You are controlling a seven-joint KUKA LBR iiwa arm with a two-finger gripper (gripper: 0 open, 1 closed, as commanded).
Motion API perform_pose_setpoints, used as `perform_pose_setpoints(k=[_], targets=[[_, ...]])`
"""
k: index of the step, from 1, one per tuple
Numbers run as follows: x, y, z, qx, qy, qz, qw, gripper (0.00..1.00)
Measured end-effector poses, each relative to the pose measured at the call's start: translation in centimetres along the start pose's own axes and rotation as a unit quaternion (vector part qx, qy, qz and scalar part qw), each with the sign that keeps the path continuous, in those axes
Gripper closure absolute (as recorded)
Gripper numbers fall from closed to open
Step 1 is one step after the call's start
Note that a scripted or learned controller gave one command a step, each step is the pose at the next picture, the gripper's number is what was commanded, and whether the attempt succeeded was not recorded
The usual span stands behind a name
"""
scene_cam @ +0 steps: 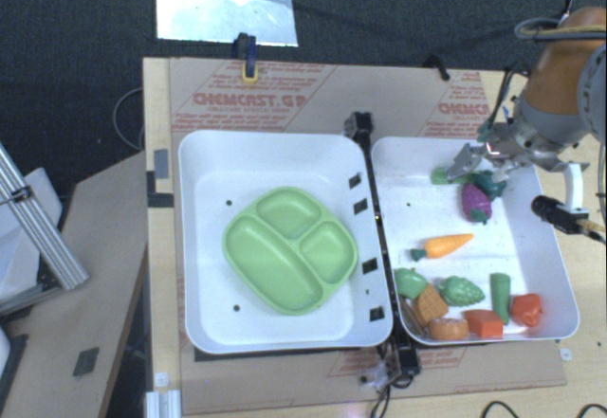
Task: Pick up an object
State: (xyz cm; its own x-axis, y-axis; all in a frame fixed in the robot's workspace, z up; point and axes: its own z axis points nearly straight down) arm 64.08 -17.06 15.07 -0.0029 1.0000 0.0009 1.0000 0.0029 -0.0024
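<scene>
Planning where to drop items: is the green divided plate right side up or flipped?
Right side up: the green plate shows three recessed compartments facing the camera.

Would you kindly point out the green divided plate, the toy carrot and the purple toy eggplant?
green divided plate point(281, 266), camera view, long compartment.
toy carrot point(450, 244), camera view, orange body.
purple toy eggplant point(476, 203), camera view, purple body.

Bench point(285, 89) — two white bins point(204, 179)

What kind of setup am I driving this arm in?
Most likely a robot lab test bench, not a kitchen: two white bins clipped side by side on a board, toy food in one, a green divided plate in the other, and bare cables around.
</scene>
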Motion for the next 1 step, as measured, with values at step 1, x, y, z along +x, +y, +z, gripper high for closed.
perform_pose_setpoints(k=[1], targets=[[0.72, -0.45, 5.95, 0.000, 0.000, -0.001, 1.0000, 0.00]])
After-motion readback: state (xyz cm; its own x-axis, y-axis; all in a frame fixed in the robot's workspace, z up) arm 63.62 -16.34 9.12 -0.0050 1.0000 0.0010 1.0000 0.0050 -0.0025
